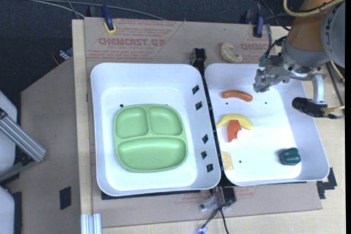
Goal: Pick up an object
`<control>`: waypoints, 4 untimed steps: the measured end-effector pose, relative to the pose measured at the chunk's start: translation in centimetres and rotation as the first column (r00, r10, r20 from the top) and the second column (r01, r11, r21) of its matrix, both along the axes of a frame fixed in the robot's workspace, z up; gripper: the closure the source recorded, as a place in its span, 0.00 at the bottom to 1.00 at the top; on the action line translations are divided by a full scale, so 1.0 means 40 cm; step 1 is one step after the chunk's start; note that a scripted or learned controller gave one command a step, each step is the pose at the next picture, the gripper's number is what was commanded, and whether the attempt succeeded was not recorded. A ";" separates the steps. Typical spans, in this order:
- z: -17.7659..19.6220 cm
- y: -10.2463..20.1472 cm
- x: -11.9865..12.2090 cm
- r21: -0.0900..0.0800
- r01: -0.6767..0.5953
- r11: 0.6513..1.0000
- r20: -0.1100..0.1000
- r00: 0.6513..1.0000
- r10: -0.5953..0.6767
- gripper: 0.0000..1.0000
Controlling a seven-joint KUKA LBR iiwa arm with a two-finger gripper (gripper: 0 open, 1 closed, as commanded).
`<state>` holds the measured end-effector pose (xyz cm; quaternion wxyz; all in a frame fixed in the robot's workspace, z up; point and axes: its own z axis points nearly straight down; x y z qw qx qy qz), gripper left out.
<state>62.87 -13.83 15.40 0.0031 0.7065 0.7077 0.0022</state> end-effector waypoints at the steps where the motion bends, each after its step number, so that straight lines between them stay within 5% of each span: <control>1: 0.119 0.014 0.019 0.000 0.000 1.000 -0.001 1.000 0.000 1.00; 2: 0.256 0.020 0.048 0.000 0.000 1.000 0.000 1.000 0.000 1.00; 4: 0.200 0.294 -0.065 0.005 -0.004 1.000 -0.012 1.000 0.004 1.00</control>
